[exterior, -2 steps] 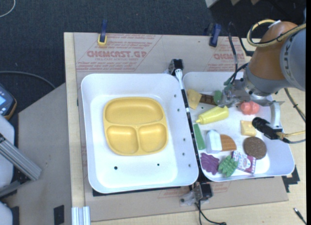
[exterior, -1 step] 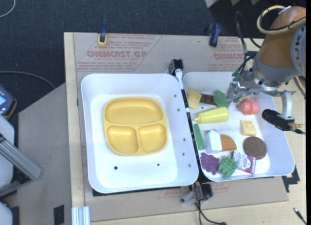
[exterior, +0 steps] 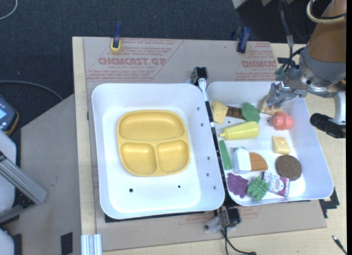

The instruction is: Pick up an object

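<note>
My gripper hangs low over the far part of the right bin, beneath the grey wrist and orange band. It is just above a small tan piece and a little behind a pink ball. I see nothing held in it. Toy foods lie in this bin: a yellow mustard bottle, a yellow wedge, a green piece, a cheese cube and a brown cookie.
The left bin holds a yellow divided plate. Near the right bin's front lie purple grapes, broccoli, a magenta packet, a white-blue block and an orange bread slice. Clamps sit at the bench's far edge.
</note>
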